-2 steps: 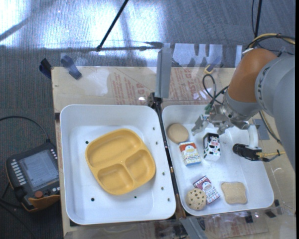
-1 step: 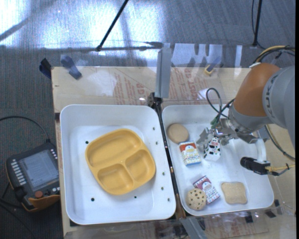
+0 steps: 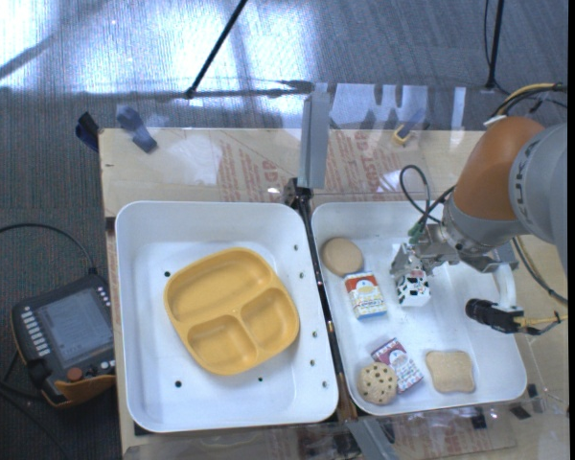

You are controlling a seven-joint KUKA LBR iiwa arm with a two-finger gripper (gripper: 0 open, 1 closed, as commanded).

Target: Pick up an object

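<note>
- Overhead, the grey arm with its orange band (image 3: 489, 175) is seen reaching in from the right, and its two-finger gripper (image 3: 410, 262) is lowered into the right-hand shallow white bin (image 3: 513, 353).
- Whether the gripper is spread or closed cannot be told, since the wrist hides its tips.
- Directly beneath the gripper, touching or just under it, a small white carton with black cow patches (image 3: 414, 288) is found standing; a grip on it cannot be confirmed.
- Just to the gripper's left and slightly nearer the camera, a small white and orange box (image 3: 365, 294) is laid flat.
- Further left of the gripper, a round tan biscuit-like disc (image 3: 342, 255) is placed near the bin's left wall.
- Well below the gripper, toward the front of the bin, a round chocolate-chip cookie (image 3: 377, 382) and a small red and white packet (image 3: 397, 363) are seen touching each other.
- Beside them, below and to the gripper's right, a tan toast-shaped slice (image 3: 449, 371) is laid.
- Far to the gripper's left, a yellow plastic plate with three compartments (image 3: 231, 310) is set in the left-hand white bin (image 3: 139, 353).
</note>
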